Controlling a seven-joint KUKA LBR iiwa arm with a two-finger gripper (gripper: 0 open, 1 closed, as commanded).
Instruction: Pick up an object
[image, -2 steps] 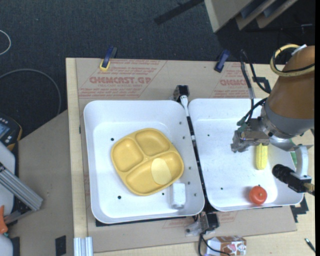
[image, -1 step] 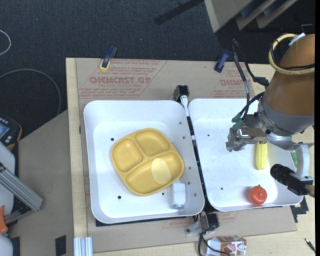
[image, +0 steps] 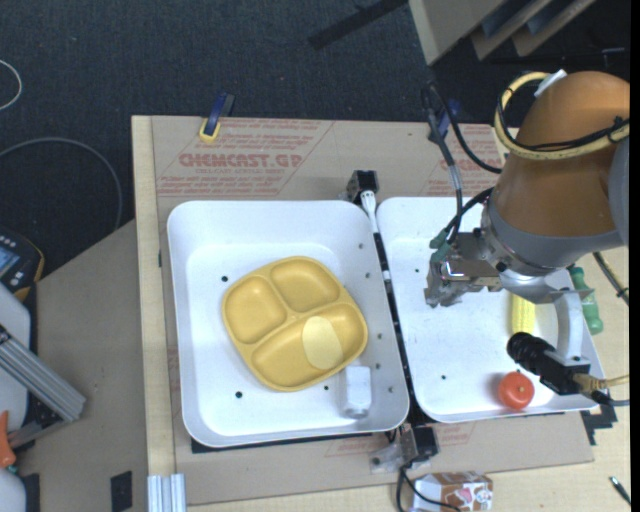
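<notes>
My gripper (image: 443, 283) hangs over the left part of the right bin (image: 440, 390), above bare bin floor. Nothing shows in its grasp. To its right, partly hidden under the wrist, lie a yellow object (image: 522, 316) and a green object (image: 587, 306). A small red-orange fruit-like object (image: 515, 390) sits near the right bin's front edge. In the left bin (image: 200, 300) rests a yellow divided plate (image: 270, 310) with a pale yellow oval (image: 322, 342) in its front compartment. A small whitish object (image: 357, 390) lies in front of the plate.
The two bins meet along a ridge (image: 388, 300) just left of the gripper. A black clip (image: 362, 185) sits at the back of that ridge. The bench board (image: 260, 160) surrounds the bins, with a blue and yellow clamp (image: 214, 118) at its back left.
</notes>
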